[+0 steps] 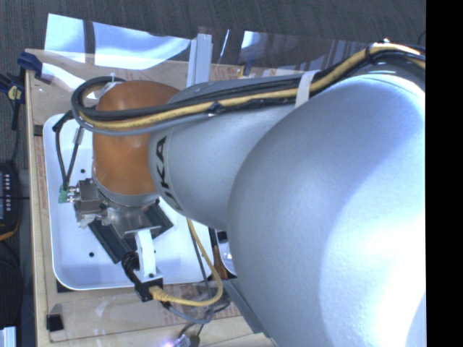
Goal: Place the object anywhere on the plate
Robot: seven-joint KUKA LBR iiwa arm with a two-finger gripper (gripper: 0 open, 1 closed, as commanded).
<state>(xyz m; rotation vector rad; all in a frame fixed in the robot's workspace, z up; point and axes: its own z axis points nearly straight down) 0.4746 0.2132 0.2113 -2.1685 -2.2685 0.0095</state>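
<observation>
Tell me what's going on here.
A grey KUKA arm reaches in from the right and covers most of the view. Its orange band and wrist hang low over the left white bin, pointing down towards the bin floor. The arm's bulk hides much of the bench, so whether it has picked anything up, or how far the placing has got, cannot be judged from this angle.

The arm [325, 194] is smooth grey, painted-metal by the look of it, with a soft satin sheen. The orange band [126, 136] is glossier and catches the light. The white bin [72, 266] looks like slick plastic. The bench [101, 309] is pale, matt wood, and the floor [145, 6] is dark, rough and woven.
</observation>
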